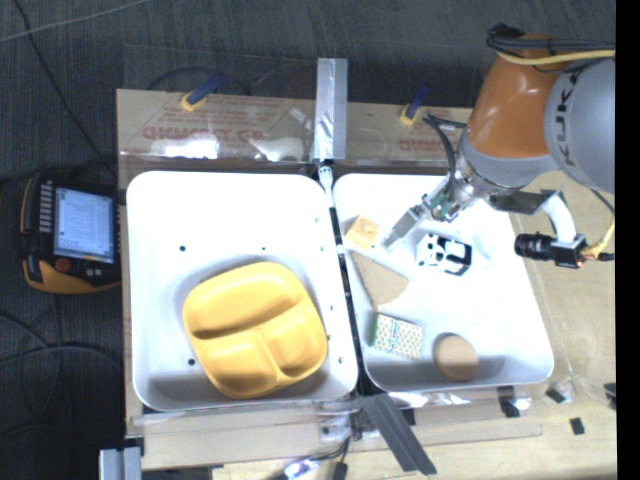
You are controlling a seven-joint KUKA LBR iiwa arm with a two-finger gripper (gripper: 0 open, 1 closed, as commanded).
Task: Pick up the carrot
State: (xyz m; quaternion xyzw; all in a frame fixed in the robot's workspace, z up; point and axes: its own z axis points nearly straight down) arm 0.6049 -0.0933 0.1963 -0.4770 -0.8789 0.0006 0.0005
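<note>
My gripper (442, 252) hangs low over the upper middle of the right bin (520, 298), below the grey and orange arm (520, 108) that reaches in from the right. To its left lies a small yellow block (362, 232). A flat tan wedge (384, 280) lies below and left of the gripper. Nothing orange and carrot-shaped can be made out among these items from this angle.
A green and white patterned box (397, 334) and a round brown object (456, 356) lie near the right bin's front wall. A yellow divided plate (256, 326) fills much of the left bin (170, 218). A handheld screen unit (72, 230) sits left of the bench.
</note>
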